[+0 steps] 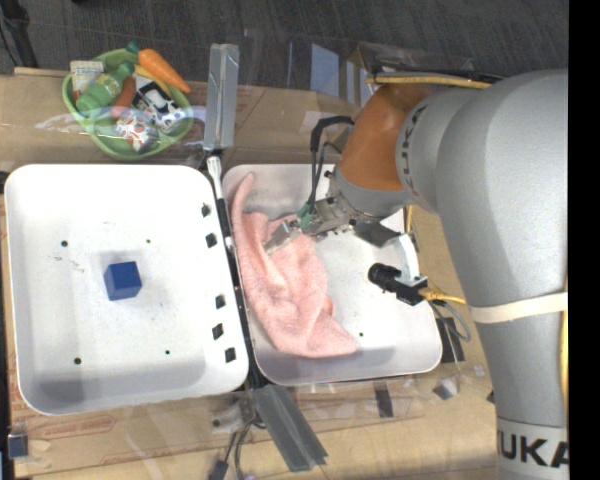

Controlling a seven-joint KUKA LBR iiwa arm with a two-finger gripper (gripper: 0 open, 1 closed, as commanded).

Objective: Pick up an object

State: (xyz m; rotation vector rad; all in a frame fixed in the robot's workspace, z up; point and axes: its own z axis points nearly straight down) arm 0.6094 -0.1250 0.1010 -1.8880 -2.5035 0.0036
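Across the right bin lies a pink cloth, crumpled, running from the bin's upper left corner down toward its lower middle, its left edge along the wall shared with the left bin. We take this cloth as the pick target, since the gripper sits at its upper part.

The fingertips appear to press into a raised fold near the cloth's top. We cannot tell from this slanted view whether they are parted or closed, nor whether any fabric lies between them. We record no grasp.

For the step in hand, our judgement: the fold under the tips is the best purchase, since cloth lying flat offers nothing to pinch. We would want the tips sunk into the bunched ridge before closing, then a straight lift, slow enough that the trailing length peels off the floor without snagging on the bin wall just beside it. Risk: a thin pinch of fabric may slip out under the cloth's own hanging weight.

Other items: a blue cube rests alone in the left bin, well apart from the arm. A green bowl of toy food stands on the bench beyond the left bin. Neither bears on this attempt.
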